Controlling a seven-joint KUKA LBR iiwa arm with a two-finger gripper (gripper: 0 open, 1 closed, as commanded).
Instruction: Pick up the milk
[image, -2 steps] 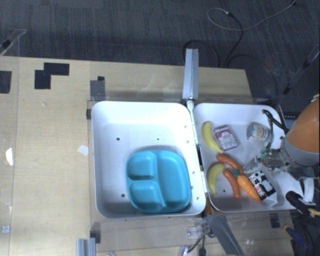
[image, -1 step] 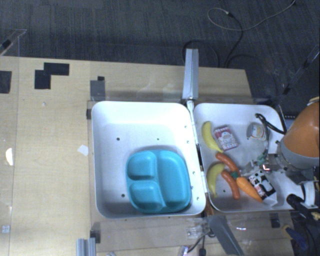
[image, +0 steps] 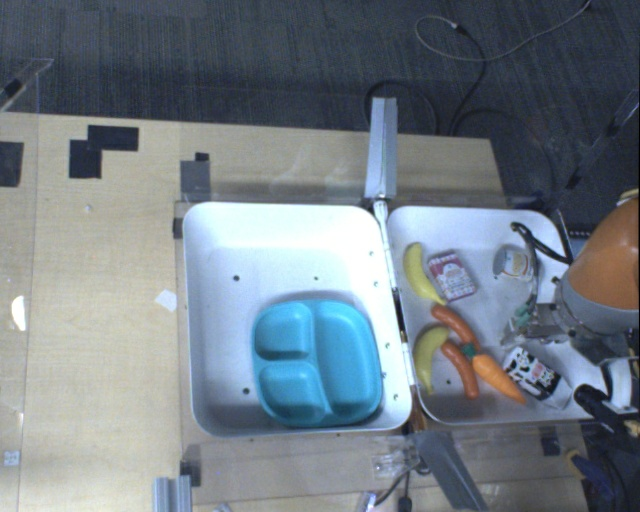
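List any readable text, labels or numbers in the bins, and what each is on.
None is readable.
Red-and-white packet in the right bin: printed label, too blurred to read.
Milk carton with black-and-white pattern, near the hand: markings too small to read.
Round can: no legible print.
Blue tray in the left bin: no text.

A robotics lab: a pale wooden worktop (image: 90, 330) with black tape markers (image: 103, 148), metal brackets (image: 381, 150) clamping two white bins (image: 200, 300), loose cables (image: 480, 45) trailing over grey carpet (image: 200, 60).
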